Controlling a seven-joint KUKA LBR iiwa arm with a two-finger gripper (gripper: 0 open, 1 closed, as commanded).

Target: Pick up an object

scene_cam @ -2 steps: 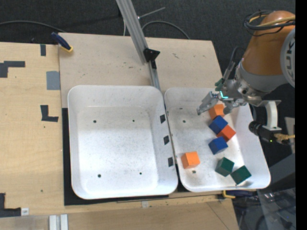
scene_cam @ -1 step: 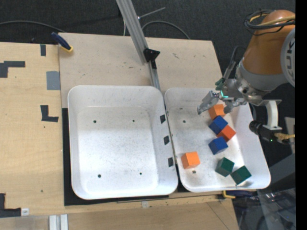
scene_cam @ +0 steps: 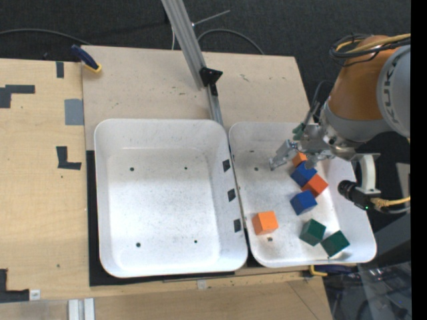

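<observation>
1. Two shallow white bins sit side by side; the left bin (scene_cam: 160,199), left of the claw, offers wide bare floor
2. Claw (scene_cam: 288,153), fingers spread apart, holding nothing
3. Hard-edged cubes cluster just right and below: blue cube (scene_cam: 303,174), orange cube (scene_cam: 265,222)

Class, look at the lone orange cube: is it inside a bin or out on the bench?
Inside. The orange cube rests on the floor of the right bin, near its left wall.

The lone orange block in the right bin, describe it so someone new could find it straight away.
Look in the right bin, toward its near-left part. The orange block sits alone there, apart from the blue and green blocks clustered farther right; it is the only bright orange cube standing by itself.
</observation>
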